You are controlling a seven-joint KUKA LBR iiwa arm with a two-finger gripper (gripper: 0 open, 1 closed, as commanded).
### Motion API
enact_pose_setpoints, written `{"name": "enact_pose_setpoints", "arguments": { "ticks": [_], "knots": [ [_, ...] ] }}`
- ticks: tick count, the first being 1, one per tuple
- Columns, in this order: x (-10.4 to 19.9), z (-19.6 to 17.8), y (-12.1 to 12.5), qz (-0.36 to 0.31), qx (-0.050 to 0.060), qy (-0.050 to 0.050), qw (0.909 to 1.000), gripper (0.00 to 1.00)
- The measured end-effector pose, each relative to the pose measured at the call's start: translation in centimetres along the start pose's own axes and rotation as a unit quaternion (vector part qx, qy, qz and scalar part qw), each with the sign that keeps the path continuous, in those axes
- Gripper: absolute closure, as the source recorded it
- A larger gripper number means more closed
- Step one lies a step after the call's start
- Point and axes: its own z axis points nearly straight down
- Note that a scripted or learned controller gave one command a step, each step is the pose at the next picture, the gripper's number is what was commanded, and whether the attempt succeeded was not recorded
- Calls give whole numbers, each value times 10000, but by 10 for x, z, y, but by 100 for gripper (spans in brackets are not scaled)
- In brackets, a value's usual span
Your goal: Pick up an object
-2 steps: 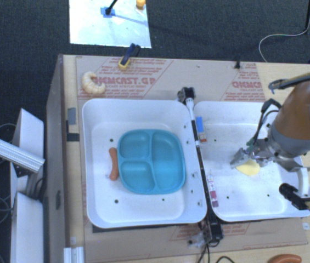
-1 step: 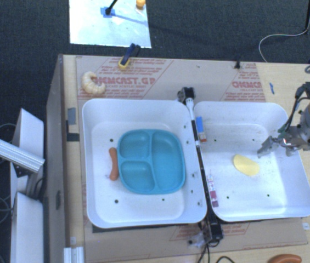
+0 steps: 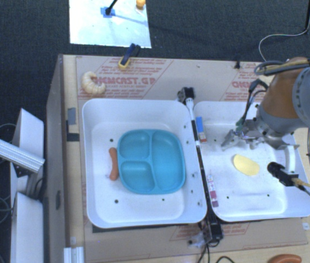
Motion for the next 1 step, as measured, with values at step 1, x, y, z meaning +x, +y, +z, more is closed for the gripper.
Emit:
{"name": "enact_pose_setpoints", "arguments": {
  "ticks": [1],
  "knots": [
    [-13,19,-35,16,-1,-12,10000,0]
  ]
}}
